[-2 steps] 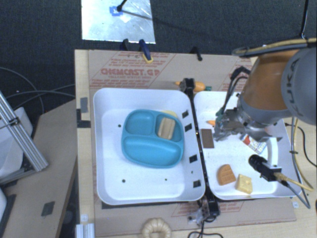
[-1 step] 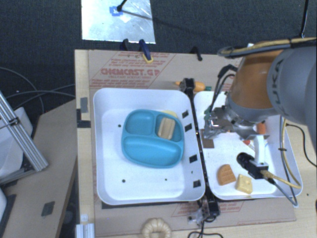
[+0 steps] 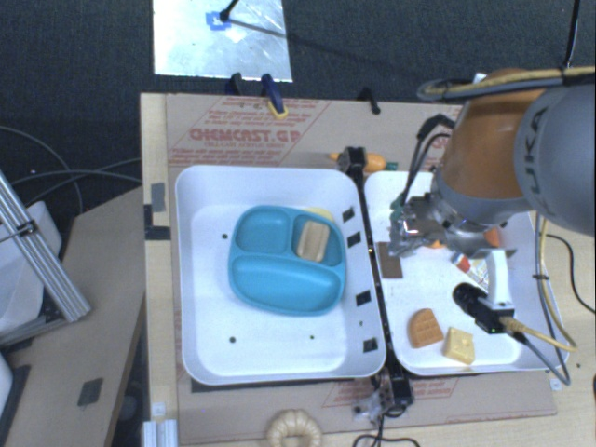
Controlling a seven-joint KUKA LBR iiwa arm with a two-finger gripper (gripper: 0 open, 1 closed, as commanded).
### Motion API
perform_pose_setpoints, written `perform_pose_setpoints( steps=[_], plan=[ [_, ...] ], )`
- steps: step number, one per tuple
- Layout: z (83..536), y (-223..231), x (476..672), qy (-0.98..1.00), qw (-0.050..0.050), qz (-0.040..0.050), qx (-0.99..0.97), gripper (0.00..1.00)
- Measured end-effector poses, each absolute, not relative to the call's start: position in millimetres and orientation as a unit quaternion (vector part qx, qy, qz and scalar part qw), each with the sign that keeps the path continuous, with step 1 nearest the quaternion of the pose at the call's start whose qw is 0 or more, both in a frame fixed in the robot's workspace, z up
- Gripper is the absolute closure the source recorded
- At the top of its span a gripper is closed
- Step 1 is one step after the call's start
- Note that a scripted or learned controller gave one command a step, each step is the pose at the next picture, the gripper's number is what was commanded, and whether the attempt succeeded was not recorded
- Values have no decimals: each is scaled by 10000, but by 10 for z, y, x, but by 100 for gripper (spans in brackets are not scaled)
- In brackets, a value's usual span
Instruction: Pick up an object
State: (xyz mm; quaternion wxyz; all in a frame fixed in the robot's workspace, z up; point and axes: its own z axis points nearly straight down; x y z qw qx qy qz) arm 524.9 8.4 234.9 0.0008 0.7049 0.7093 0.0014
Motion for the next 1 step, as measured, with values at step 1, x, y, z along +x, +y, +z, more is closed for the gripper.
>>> perform_pose_setpoints(
  steps=[1],
  plan=[
    [2281, 12, 5346, 7073, 8, 5, 7070, 100]
  ],
)
